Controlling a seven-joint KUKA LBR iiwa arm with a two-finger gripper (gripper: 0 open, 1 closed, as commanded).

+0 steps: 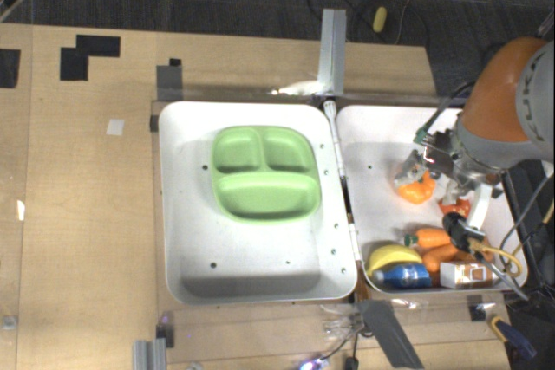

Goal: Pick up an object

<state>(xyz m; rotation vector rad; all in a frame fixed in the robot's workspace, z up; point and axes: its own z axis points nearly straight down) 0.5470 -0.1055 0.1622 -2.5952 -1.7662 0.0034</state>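
Orange and rounded, a small object [417,190] lies on the floor of the right bin [373,143], near the bin's middle and well apart from the others. The hand [434,169] hangs just above and beside it, on its right, at the end of the grey arm [512,108] with its orange band; whether the hand is open or closed I cannot tell (the parts blur together there). Along the bin's near edge sit a yellow banana [392,256], a blue object [404,276], carrots [434,240] and a small white carton [466,275], crowded together. The left bin [186,186] holds a green divided plate [264,171]. Both bins rest on the wooden desk [78,212].
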